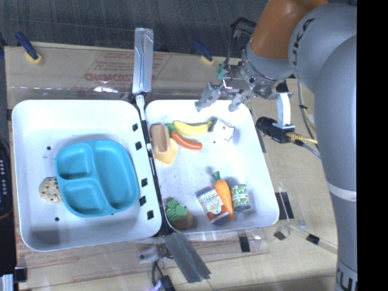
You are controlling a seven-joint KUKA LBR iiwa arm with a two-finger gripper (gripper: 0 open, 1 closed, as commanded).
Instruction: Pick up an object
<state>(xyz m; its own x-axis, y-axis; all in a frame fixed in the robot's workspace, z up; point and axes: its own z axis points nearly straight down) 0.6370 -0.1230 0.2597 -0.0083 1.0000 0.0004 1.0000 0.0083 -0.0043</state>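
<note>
Toy food is seen scattered across the right bin (257, 180) of two shallow white bins set side by side on a bench. A yellow banana (191, 127) is laid near the bin's far left, with a red-orange sausage (187, 141) just beside it on the near side. To their left, against the wall shared by the bins, a hot dog bun (160, 139) is rested on a yellow slice (170, 153). A small white piece (225, 130) is placed just right of the banana's tip.

Toward the near edge, a carrot (223, 191) is tilted between a small printed carton (211, 204) and a green-labelled can (240, 196), touching both. A green leafy item (177, 211) is tucked in the near left corner.

In the left bin (30, 223), a blue divided plate (97, 176) is set at the centre, and a cookie (49, 189) is found just beside the plate's left edge.

The gripper (221, 102) is held over the far rim of the right bin, above and apart from the banana. Its two fingers (206, 100) are spread wide, and nothing is gripped between them. The grey arm, marked by its orange band (276, 23), is extended in from the right.
</note>
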